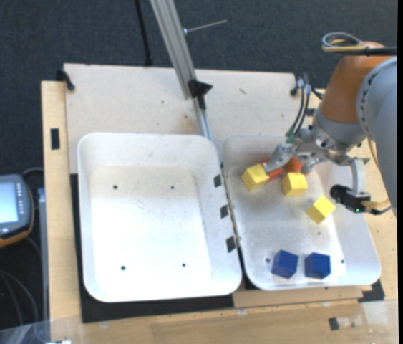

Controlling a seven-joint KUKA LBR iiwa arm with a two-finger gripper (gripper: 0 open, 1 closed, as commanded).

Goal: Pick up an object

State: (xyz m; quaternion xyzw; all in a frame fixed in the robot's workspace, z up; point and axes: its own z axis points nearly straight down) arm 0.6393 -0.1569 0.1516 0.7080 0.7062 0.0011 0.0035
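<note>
Two white bins are set side by side on the desk [137,99]. Left bin [101,156]: no contents recorded. Right bin [362,260]: three yellow cubes [255,176], [295,183], [321,209]; two blue cubes [284,264], [317,265]; one orange piece [276,170] between the upper yellow cubes. The gripper [290,156] is positioned over these.

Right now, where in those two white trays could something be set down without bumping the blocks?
The left bin has bare floor throughout. In the right bin, three yellow blocks crowd the gripper; two blue blocks line the near edge. Between lies a bare patch.
</note>
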